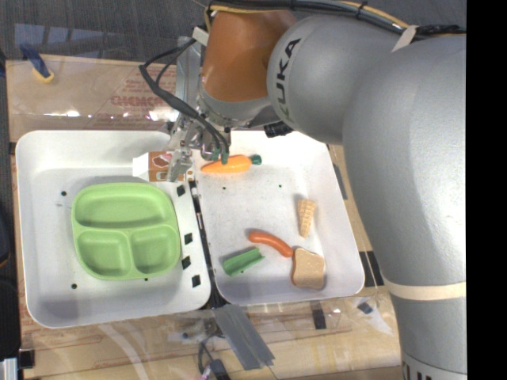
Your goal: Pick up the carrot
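Carrot [227, 164] lies in right bin [337, 204] beside gripper [196, 145], seemingly unheld; grip unclear.

The arm [372, 93] is a thick, rounded body in smooth pale grey, with black KUKA lettering [287, 70] near the wrist. An orange band [234, 54] rings it above the wrist. Black cables [162, 89] loop alongside, and a pale seam line [424, 291] circles the lower housing.
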Controlling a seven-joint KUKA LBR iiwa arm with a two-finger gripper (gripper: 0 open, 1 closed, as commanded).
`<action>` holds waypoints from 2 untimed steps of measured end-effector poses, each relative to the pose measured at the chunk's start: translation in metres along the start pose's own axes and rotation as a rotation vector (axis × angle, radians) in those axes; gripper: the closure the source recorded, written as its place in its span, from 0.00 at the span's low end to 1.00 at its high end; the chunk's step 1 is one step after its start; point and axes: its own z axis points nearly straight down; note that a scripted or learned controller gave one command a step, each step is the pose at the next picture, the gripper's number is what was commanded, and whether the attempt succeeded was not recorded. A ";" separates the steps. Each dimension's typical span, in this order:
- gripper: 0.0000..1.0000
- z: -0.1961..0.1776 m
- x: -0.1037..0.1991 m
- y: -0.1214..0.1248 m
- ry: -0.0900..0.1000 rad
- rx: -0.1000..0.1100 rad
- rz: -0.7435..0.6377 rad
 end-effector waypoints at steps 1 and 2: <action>1.00 0.000 0.005 0.023 -0.003 0.000 0.364; 1.00 0.056 0.027 0.097 0.002 0.001 0.341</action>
